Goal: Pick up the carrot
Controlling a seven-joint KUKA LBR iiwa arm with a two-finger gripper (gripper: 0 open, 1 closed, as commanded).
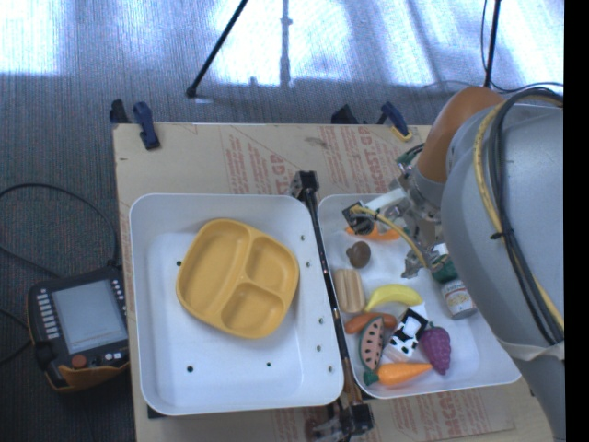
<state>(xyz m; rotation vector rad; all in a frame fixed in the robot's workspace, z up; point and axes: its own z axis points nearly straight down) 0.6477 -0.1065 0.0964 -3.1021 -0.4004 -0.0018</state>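
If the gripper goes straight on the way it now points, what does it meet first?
Probably the gripper meets the bare floor of the right bin, close beside the banana; depth is unclear.

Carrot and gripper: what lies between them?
In the camera view, a yellow banana and a black-and-white box lie between the gripper and the carrot.

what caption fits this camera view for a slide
Arm over the right bin of toy food, carrot lying near its front rim
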